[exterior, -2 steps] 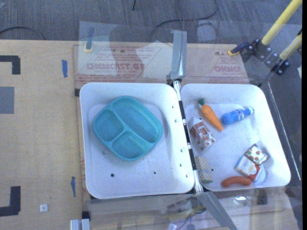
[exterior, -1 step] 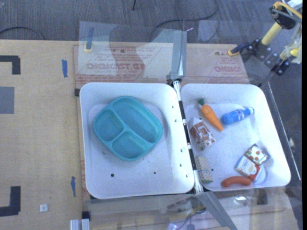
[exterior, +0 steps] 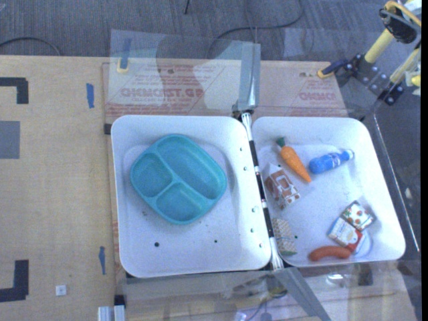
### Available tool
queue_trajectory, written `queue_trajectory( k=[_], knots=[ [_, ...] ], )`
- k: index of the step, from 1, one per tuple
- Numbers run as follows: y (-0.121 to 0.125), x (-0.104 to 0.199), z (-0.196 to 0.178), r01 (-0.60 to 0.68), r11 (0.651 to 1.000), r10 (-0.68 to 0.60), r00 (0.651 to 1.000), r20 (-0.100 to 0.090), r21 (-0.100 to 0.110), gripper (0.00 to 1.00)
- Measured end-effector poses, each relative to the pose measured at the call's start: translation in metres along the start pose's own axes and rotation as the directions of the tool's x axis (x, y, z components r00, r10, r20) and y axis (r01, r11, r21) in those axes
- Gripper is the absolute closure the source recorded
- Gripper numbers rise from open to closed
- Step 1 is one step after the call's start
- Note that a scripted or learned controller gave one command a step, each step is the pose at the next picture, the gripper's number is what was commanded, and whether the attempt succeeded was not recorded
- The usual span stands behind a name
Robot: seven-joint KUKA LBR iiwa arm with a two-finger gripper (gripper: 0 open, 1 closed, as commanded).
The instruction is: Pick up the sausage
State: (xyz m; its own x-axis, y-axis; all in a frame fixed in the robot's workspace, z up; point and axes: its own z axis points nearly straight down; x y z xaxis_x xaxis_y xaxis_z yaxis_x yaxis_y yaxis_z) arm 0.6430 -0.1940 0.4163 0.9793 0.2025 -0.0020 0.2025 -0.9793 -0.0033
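The sausage is a short red-orange link lying flat near the front edge of the right bin. It rests just below a small red and white packet.
The right bin also holds a carrot, a blue bottle, a brown and white carton and a patterned packet by its left wall. A teal divided plate lies in the left bin. A yellow and black stand rises at the back right.
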Motion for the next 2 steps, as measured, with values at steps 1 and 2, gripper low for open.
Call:
queue_trajectory(
  k=[1,2],
  knots=[
    [-0.011,0.021,-0.01,0.282,0.959,-0.282,0.959,-0.001,-0.005,1.0],
    [-0.034,0.02,-0.019,0.416,0.909,-0.416,0.909,0.001,-0.002,1.0]
  ],
)
